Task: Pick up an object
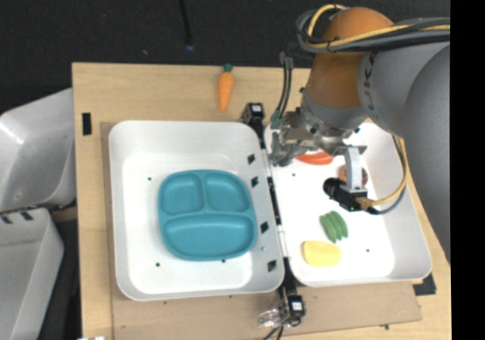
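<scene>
My gripper (306, 145) hangs low over the far left part of the right bin (394, 255), under the arm's orange wrist band. Just below it lies a flat red-orange object (317, 157), partly hidden by the gripper's body. A small orange-brown item (355, 175) sits to the right beside a black part and cable of the arm. Nearer the front of that bin lie a green pod-like toy (333, 225) and a yellow lemon-like toy (321, 253).
The left bin (129, 179) holds a teal divided plate (206, 213). A toy carrot (225, 87) lies on the wooden bench behind the bins. The raised divide between the bins (271, 202) runs close to the gripper's left.
</scene>
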Motion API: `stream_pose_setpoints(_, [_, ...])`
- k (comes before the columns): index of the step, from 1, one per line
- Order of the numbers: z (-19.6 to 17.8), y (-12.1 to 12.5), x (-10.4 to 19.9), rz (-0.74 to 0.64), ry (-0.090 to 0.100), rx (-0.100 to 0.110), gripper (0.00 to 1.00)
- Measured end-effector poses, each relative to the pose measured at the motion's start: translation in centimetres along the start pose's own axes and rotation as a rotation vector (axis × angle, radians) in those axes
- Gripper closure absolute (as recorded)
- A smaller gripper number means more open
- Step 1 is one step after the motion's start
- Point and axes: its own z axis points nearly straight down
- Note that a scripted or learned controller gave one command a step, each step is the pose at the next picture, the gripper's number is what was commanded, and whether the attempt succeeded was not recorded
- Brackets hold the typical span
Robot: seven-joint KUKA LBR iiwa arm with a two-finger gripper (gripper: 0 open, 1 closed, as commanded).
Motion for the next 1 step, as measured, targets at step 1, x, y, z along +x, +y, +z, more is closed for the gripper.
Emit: stream_pose_setpoints(1, [0.43, 0.52, 5.59, -0.001, 0.000, -0.001, 1.00])
